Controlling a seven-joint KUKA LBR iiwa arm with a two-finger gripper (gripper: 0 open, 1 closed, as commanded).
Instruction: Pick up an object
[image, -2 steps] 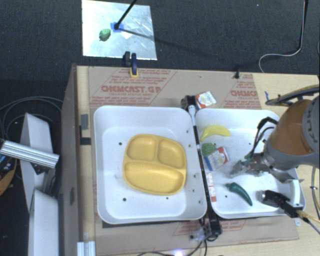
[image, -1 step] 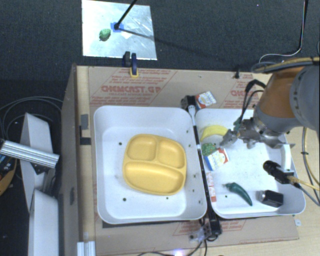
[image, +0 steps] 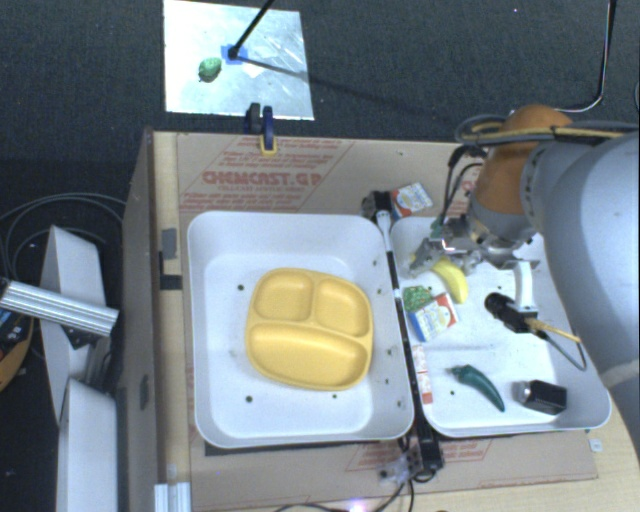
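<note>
1. Cardboard (image: 260, 170), brown and flat with red lettering, lies under both bins.
2. The arm (image: 590, 230), smooth, rounded and grey, comes in from the right. Its orange band (image: 500, 185) sits above a wrist bent down towards the far left part of the right bin.
3. The left bin (image: 215, 300) is shallow, glossy white plastic with rounded corners.
4. The right bin (image: 570, 415) is of the same make and stands edge to edge with the left one.
5. A yellow plate (image: 305, 325), matte, with rounded corners and three moulded compartments, lies in the middle of the left bin.
6. The gripper (image: 447, 245), metallic and cluttered with cables, hangs low over the right bin. How far it is open cannot be told, and nothing is seen in its hold.
7. The banana (image: 452, 282), short, curved and smooth yellow, lies on the right bin's floor just under and in front of the gripper.
8. A small printed carton (image: 432, 318) in white, red and green lies just beside the banana, against the bin's left wall.
9. A green pepper (image: 478, 385), slim and tapered, lies nearer the front.
10. A black block (image: 543, 396) rests in the front right corner, well apart from the gripper.
</note>
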